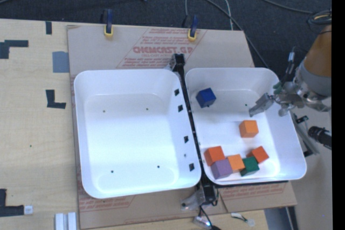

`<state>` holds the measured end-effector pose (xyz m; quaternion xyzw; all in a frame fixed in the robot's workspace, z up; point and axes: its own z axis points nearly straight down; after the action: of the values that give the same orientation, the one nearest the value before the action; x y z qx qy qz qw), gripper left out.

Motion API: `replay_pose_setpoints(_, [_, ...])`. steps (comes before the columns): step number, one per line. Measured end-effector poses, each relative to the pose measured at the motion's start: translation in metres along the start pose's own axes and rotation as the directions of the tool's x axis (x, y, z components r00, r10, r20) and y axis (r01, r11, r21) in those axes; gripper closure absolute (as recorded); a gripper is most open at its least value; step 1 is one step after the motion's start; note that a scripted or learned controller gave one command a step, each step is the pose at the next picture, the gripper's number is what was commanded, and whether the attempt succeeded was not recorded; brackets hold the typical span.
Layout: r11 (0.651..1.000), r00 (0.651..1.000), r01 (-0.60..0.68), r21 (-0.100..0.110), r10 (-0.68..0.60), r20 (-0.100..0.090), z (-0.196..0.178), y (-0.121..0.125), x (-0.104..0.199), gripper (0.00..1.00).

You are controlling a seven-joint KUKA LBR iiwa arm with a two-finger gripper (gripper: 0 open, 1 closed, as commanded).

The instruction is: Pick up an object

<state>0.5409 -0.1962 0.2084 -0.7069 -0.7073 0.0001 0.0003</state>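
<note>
Camera view: cardboard sheet (156, 48) under bins, dark floor behind.

"CHEMCAST GP" on the cardboard sheet (156, 48)

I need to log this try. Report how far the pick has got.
Done: the two-finger gripper is over the right white bin, near its right wall, with its fingers spread and nothing between them. In hand: the approach. The single orange wooden cube lies nearest below it. Left: descend, close and lift. The blue cube and the cluster of blocks rest on the bin floor.
</note>
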Motion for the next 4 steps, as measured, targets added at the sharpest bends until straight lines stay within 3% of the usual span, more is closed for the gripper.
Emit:
replay_pose_setpoints(1, [1.0,1.0,-0.003,0.007,0.003,-0.002,0.123,-0.027,-0.017,0.0])
replay_pose_setpoints(2, [1.0,1.0,0.005,-0.002,-0.005,0.0,0.119,0.032,0.025,0.0])
replay_pose_setpoints(3, [1.0,1.0,0.004,0.001,-0.004,-0.001,0.12,0.005,0.093,0.0])
replay_pose_setpoints(4, [1.0,1.0,0.0,-0.001,0.0,0.0,0.109,0.005,0.09,1.0])
